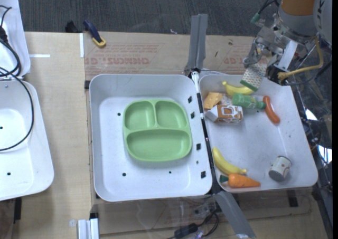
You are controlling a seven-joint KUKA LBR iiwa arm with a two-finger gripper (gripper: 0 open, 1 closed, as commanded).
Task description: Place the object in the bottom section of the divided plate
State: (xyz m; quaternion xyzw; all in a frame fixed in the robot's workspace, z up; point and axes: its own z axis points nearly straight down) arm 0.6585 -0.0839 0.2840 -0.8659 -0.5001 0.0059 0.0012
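Note:
The green divided plate (157,130) lies in the left bin (105,177); its wide bottom section (157,146) holds nothing. My gripper (259,59) hangs over the far rim of the right bin (264,143), well to the right of the plate. A speckled grey pad with a green edge, like a sponge (252,77), dangles tilted from between the fingers, which are shut on its top. The sponge hangs just above a yellow banana (235,89).
In the right bin lie a green bottle (248,102), a red sausage (271,110), an orange wedge (212,99), a small carton (228,113), a second banana (227,163), a carrot (243,181) and a grey can (280,168). A grey divider post (198,42) stands between the bins.

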